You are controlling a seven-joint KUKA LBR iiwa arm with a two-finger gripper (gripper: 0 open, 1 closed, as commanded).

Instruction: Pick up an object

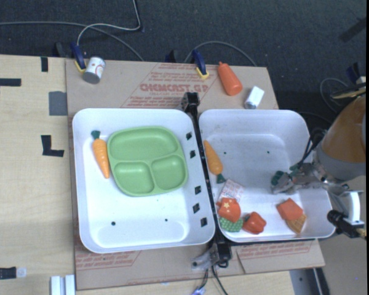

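My gripper [283, 182] hangs low over the right side of the right bin [252, 128], at the end of the grey and orange arm [344, 146]. Just below it, an orange wedge-shaped toy [291, 214] lies on the bin floor, apart from the gripper. A red pepper toy [254, 223] and a red strawberry-like toy [229, 209] on a green patch lie near the bin's front edge. A small white packet [232, 189] sits beside them. An orange carrot [213, 159] rests against the bin's left wall.
The left bin [86, 183] holds a green divided plate [149, 160] and a carrot [100, 155] to its left. Behind the bins on the cardboard lie an orange bottle-shaped toy [229, 78], a small white block [254, 96] and a white can [94, 68].
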